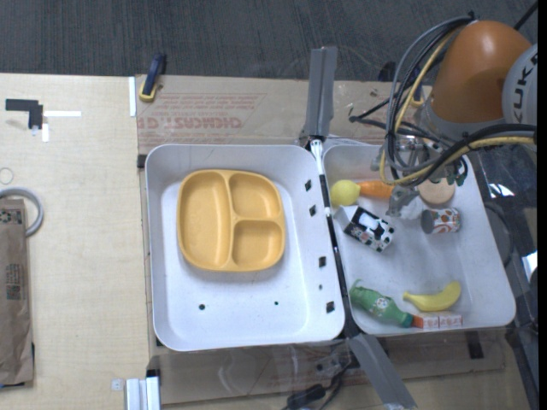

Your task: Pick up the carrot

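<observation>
The slim orange carrot [374, 190] is lying in the upper left part of the right shallow white bin [479, 254], just beside a round yellow lemon-like fruit [344, 193] and above a black-and-white patterned toy block [370, 228]. The two-finger gripper [402, 202] is being held at the carrot's right end, under grey and yellow cables; whether it is open or closed cannot be told. A yellow divided plastic plate [231, 220] is sitting in the left white bin [171, 314], and a yellow banana [432, 297] and a green bottle [379, 305] are lying at the lower right.
</observation>
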You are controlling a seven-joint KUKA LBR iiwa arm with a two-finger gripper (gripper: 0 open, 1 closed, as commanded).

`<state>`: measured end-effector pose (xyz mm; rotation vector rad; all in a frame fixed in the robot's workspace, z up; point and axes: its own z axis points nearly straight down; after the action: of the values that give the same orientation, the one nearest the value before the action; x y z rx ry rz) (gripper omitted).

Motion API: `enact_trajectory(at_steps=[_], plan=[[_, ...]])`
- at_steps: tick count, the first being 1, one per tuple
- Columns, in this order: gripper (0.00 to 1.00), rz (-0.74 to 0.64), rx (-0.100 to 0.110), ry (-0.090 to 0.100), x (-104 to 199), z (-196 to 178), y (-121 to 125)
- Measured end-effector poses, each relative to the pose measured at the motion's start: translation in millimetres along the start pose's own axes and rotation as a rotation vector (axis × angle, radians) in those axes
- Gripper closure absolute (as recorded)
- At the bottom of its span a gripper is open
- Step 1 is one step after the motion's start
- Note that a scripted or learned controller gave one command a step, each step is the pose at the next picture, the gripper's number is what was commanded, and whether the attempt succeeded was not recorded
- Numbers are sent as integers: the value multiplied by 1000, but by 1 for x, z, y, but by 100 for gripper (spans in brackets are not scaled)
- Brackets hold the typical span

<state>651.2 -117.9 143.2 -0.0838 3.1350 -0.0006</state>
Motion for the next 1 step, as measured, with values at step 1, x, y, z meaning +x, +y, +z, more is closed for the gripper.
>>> enact_trajectory(at_steps=[1], plan=[[0,173,0,0,24,-21,-30]])
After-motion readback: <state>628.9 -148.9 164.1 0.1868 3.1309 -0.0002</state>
